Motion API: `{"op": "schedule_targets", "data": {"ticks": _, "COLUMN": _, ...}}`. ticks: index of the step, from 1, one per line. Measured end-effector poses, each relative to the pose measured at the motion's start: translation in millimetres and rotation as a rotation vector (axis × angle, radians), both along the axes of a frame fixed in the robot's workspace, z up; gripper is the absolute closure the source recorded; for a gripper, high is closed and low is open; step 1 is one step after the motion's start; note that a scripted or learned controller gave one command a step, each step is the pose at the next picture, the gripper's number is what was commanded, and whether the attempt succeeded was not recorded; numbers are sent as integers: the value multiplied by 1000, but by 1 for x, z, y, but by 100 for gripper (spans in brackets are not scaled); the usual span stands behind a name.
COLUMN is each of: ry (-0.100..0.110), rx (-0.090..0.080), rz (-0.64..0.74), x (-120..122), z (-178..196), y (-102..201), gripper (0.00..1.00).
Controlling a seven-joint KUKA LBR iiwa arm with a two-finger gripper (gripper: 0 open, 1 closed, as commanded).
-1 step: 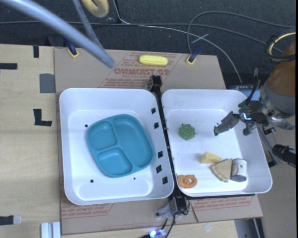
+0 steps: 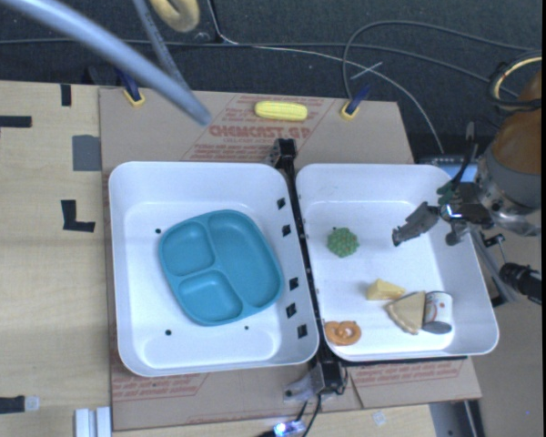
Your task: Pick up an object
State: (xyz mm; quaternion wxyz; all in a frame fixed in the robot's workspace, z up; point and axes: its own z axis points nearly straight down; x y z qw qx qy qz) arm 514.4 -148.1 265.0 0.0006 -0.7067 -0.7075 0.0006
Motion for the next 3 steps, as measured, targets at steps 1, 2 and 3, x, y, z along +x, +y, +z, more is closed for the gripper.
{"op": "schedule_targets", "data": {"ticks": 1, "ry": 6, "rx": 1, "rz": -2, "x": 0, "z": -61, "y": -7, "gripper": 0}}
{"op": "schedule_targets", "data": {"ticks": 2, "ry": 5, "rx": 2, "rz": 0, "x": -5, "z": -112, "y": 3, "gripper": 0}}
{"op": "schedule_targets", "data": {"ticks": 3, "ry": 5, "rx": 1, "rz": -1, "x": -6, "z": -156, "y": 1, "gripper": 0}}
